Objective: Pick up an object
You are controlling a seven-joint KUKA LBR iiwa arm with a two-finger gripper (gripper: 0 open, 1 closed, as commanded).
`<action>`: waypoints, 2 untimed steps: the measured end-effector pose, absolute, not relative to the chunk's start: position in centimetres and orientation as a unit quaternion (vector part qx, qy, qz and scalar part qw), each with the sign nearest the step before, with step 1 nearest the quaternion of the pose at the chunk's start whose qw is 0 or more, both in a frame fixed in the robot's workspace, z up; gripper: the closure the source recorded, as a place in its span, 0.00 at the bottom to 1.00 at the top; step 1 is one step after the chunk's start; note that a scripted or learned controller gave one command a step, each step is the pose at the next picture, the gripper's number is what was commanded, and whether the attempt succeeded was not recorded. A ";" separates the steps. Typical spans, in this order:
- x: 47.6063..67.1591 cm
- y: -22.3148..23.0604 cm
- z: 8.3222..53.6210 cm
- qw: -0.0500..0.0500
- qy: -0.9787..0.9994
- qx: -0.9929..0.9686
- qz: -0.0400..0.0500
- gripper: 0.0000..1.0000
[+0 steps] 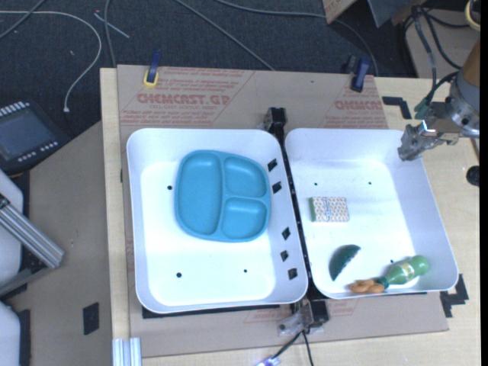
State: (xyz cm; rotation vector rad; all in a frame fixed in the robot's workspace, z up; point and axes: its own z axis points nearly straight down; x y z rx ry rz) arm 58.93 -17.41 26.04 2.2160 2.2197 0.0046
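The right bin [423, 197] holds a small speckled square pad [329, 209], a dark green leaf-shaped piece [343, 259], a green bottle-like toy [406, 270] and a small orange piece [367, 286] touching it. My gripper [412, 143] hangs over the bin's far right corner, well away from all of these. Nothing shows between its fingers.
The left bin [152, 273] holds a blue divided plate [222, 195]. Black clips run along the seam between the bins [284, 204]. Blue clamps [359, 73] hold the cardboard base at the back. Cables lie on the floor beyond.
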 end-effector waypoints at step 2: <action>55.3 -8.5 23.5 -0.002 0.709 0.705 0.000 1.00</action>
